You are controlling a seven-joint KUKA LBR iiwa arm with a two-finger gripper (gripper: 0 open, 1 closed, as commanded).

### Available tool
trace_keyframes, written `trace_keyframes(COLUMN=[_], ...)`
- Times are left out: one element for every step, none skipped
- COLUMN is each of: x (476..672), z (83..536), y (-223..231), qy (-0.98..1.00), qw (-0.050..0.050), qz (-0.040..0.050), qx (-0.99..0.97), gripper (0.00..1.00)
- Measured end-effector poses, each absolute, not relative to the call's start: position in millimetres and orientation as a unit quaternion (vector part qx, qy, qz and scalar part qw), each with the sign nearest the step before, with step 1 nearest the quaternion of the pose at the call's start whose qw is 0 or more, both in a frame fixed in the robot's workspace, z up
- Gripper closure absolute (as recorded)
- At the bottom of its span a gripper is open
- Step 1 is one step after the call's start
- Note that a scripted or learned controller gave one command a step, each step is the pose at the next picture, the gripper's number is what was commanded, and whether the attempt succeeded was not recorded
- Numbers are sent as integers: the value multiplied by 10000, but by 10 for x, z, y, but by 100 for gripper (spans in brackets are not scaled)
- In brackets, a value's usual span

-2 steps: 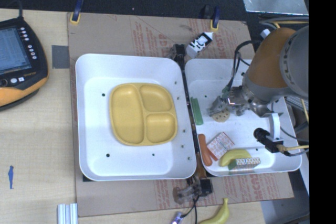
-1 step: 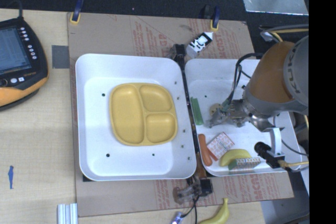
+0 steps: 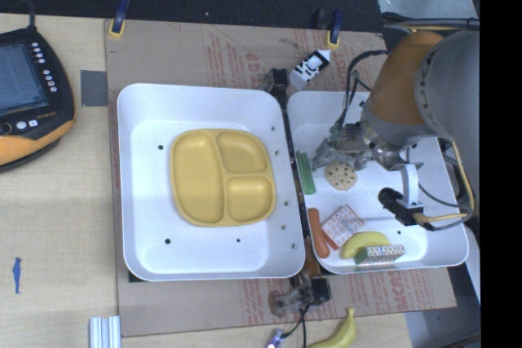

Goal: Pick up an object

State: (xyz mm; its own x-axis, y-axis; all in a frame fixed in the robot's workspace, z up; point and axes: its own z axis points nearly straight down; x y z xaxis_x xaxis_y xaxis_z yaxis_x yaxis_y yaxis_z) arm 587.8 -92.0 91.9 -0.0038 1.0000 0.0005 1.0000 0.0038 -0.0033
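- The table [image 3: 57, 224] is light wood, with a brown cardboard sheet [image 3: 204, 53] laid under both bins and clamped at its far edge.
- My arm [image 3: 432, 85] comes in from the right, grey with the orange band, and covers the far right corner of the right bin.
- The left bin [image 3: 139, 248] holds one yellow divided tray [image 3: 222, 177], lying flat near its middle.
- The right bin [image 3: 444, 257] holds the small things: a round tan cookie [image 3: 341, 175] with dark spots, a green stick [image 3: 305, 174] along the left wall, an orange carrot-like piece [image 3: 316, 231] by the near left corner, a small pink-and-white packet [image 3: 342, 222], a yellow banana [image 3: 364, 243], and a little patterned box [image 3: 382, 253] touching the banana.
- My hand [image 3: 336, 144] sits low over the right bin, just beyond the cookie; I cannot tell how my fingers stand, and I see nothing between them.
- A black and orange handheld pendant [image 3: 28, 98] lies at the table's left, cut off by the edge.
- A second banana [image 3: 338, 332] lies on the table nearer than the right bin, partly cut off.
- A small black-and-white object [image 3: 310, 67] lies on the cardboard beyond the bins; I cannot make out what it is.
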Motion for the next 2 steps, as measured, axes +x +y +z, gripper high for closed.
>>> trace_keyframes(x=[5666,6191], z=[915,937], y=[-958,-1404], qy=[-7093,-7081], qw=[16,10], qz=[22,7], qx=[-7049,-7061], gripper=[0,0])
